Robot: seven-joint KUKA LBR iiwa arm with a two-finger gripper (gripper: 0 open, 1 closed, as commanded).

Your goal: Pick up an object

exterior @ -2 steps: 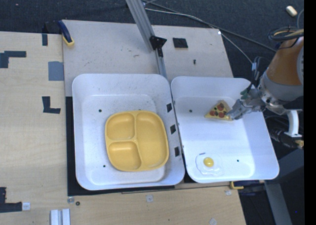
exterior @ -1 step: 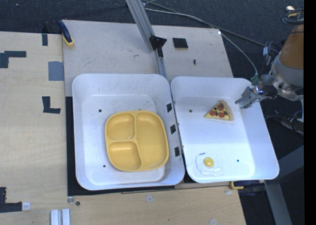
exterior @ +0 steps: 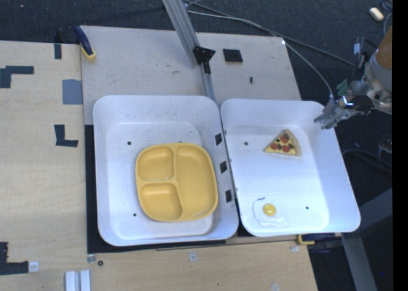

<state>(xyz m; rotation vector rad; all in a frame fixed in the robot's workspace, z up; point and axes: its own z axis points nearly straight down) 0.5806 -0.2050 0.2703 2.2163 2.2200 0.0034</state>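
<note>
While the arm sits at the bench's 3 o'clock edge, the stock reads as follows.

Item 1: left bin, white, shallow. Holds a yellow divided plate with three compartments, lying flat toward the bin's 5 o'clock corner; likely a receiving dish rather than a pick target.

Item 2: right bin, white, touching the left bin along their shared wall. Holds two toy foods, well apart, each lying flat with open floor around it, which leaves room for a descent from above.
- Pizza slice, at the bin's 12 o'clock, nearest the tool.
- Fried egg, at the bin's 7 o'clock, near the front wall.

Item 3: gripper, hovering over the right bin's 2 o'clock corner, apart from both foods, carrying nothing. Whether it is open or closed cannot be told; too small and blurred.

Judgement: nothing picked yet; the pizza slice is the likeliest candidate.
</note>
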